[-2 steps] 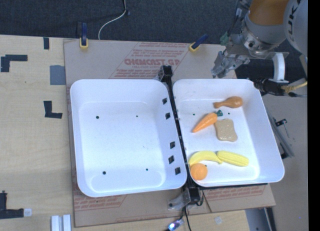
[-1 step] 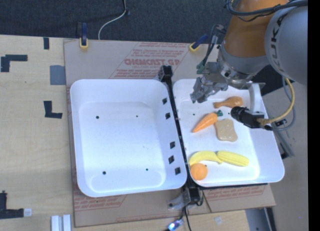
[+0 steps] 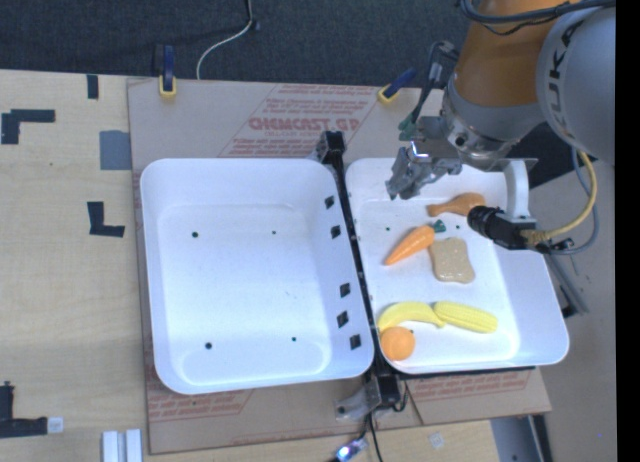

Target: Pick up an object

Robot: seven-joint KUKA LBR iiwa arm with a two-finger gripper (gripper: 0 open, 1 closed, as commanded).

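Camera view: cardboard sheet [image 3: 290, 125] under both bins carries red print, roughly "CHEMCAST GP", partly blurred. Gripper [image 3: 405, 183] hangs over right bin [image 3: 535, 295] near its far-left corner, nothing between its fingers; open or closed, cannot tell. Carrot [image 3: 412, 245] lies mid-bin, tan cracker-like piece [image 3: 452, 261] just beside it, orange wedge [image 3: 457, 205] near far edge. Banana [image 3: 410, 314], corn [image 3: 465, 317] and orange ball [image 3: 398, 343] sit along near edge. Left bin [image 3: 240, 270] beside it.
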